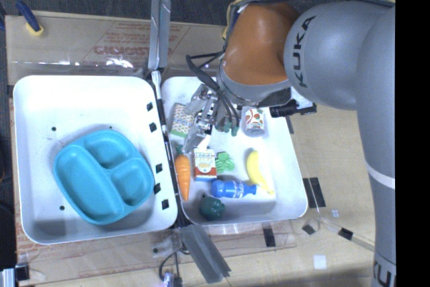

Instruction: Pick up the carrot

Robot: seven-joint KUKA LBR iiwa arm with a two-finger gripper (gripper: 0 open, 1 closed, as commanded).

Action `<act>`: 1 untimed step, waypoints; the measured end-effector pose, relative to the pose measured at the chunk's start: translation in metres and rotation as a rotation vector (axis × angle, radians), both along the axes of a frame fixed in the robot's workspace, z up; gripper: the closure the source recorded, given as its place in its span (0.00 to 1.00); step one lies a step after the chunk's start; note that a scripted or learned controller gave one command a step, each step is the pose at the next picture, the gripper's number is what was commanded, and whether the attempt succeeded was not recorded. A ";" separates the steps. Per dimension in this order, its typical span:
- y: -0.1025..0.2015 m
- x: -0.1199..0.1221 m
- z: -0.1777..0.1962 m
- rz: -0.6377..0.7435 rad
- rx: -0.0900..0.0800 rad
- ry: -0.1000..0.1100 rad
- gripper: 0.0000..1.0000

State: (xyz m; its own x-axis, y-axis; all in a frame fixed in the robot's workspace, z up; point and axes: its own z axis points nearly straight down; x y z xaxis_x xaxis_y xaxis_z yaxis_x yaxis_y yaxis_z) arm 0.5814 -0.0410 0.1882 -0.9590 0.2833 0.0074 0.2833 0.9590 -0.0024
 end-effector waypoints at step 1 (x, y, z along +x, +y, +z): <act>-0.005 -0.096 0.000 0.167 0.002 -0.002 0.00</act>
